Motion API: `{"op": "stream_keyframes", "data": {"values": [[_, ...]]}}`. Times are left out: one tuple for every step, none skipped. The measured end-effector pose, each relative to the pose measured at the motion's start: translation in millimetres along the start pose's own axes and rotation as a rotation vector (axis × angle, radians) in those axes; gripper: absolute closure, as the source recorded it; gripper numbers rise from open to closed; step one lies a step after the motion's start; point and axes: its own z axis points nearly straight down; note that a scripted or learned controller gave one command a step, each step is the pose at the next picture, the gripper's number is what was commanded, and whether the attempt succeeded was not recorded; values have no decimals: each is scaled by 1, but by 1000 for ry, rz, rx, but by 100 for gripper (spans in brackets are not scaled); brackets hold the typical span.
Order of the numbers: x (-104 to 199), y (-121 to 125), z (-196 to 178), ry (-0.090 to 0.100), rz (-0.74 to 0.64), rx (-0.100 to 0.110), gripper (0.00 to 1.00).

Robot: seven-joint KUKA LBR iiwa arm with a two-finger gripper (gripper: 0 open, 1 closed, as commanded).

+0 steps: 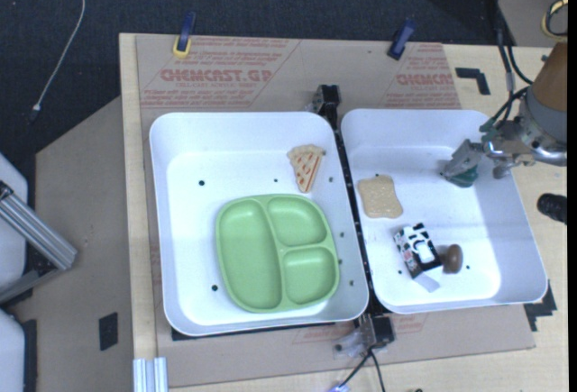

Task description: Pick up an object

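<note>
End effector (462, 172): over right bin (505, 287), grip state unclear.
Risk: toast slice (380, 196) lay flat; fingers could skid off.

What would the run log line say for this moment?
pincer: over right white bin, upper part | tan bread slice, black-and-white toy: untouched | green divided plate: left white bin
</note>
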Motion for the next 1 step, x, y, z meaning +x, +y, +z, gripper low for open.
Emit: {"op": "stream_keyframes", "data": {"values": [[-9,-3,48,2,1,6,0]]}}
